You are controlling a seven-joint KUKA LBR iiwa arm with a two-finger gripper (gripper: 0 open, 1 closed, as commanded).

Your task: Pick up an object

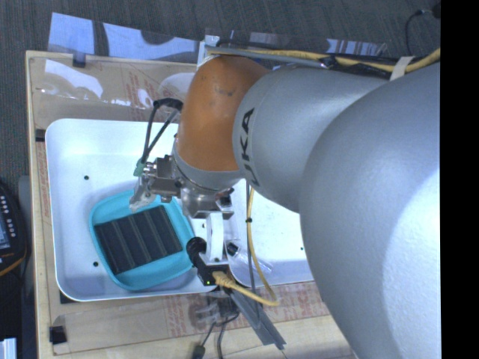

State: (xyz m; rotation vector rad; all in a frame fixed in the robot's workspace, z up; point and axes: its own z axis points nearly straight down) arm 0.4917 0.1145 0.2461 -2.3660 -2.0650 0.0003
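The grey arm (359,200) covers nearly all of the right bin (284,245), leaving one patch of its floor bare, and runs off the picture at the lower right. Its orange band (217,118) hides the right wall of the left bin (75,163). The hand (152,184) is mostly tucked under the wrist, which also covers one corner of the blue tray (142,245). A dark device (7,230) is cut by the left edge.

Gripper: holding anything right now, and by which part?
Cannot tell. The gripper sits over the upper rim of the blue tray in the left bin, but the arm hides whether anything is gripped.
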